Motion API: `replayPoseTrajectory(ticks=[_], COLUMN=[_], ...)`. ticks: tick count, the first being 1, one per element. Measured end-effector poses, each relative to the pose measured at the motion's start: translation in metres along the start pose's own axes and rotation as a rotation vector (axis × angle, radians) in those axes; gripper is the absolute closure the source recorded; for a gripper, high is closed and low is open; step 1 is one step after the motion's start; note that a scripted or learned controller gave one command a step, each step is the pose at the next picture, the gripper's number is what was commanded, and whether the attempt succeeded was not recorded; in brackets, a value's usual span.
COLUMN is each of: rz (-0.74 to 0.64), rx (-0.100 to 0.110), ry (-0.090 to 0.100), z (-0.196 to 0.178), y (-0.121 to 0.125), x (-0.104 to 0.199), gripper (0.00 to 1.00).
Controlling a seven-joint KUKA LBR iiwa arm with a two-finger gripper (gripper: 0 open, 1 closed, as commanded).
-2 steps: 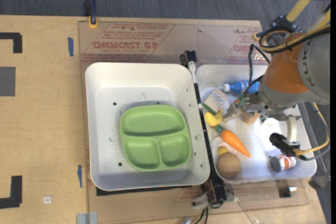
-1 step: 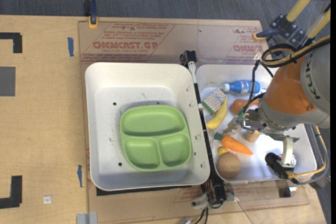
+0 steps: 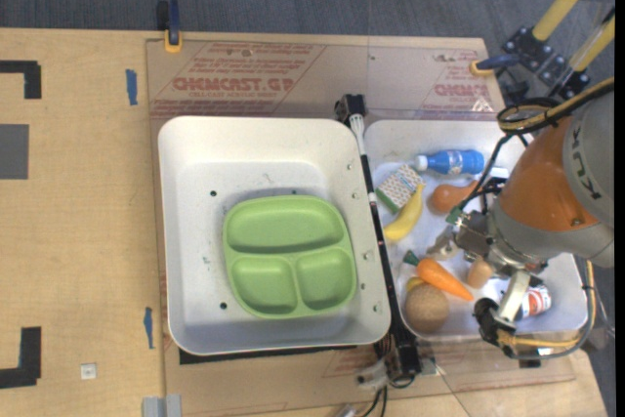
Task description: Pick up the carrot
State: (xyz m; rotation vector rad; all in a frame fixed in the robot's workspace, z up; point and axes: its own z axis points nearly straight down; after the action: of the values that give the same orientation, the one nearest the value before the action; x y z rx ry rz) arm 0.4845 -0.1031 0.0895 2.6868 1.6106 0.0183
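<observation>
Left white bin (image 3: 186,239): green three-compartment plastic tray (image 3: 289,254). Right white bin (image 3: 386,137): yellow banana (image 3: 405,215), brown round ball (image 3: 427,306), orange tapered carrot (image 3: 444,278) lying loose between them, blue-capped bottle (image 3: 449,161) at the rear. Gripper (image 3: 472,244) just right of the carrot, arm covers it, finger state unreadable.

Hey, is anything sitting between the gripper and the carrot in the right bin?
Nothing visible does. The gripper hangs just right of the carrot, with bare bin floor between them. The banana lies up-left and the brown ball below, both off that path.
</observation>
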Motion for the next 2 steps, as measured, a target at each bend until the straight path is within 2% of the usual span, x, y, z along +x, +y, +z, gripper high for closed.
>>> replayPoseTrajectory(ticks=[1,2], rz=[0.083,0.189], rx=[-0.005,0.008], ry=[-0.006,-0.007], z=[0.000,0.003], y=[-0.004,0.112], x=[0.007,0.001], gripper=[0.00,0.00])
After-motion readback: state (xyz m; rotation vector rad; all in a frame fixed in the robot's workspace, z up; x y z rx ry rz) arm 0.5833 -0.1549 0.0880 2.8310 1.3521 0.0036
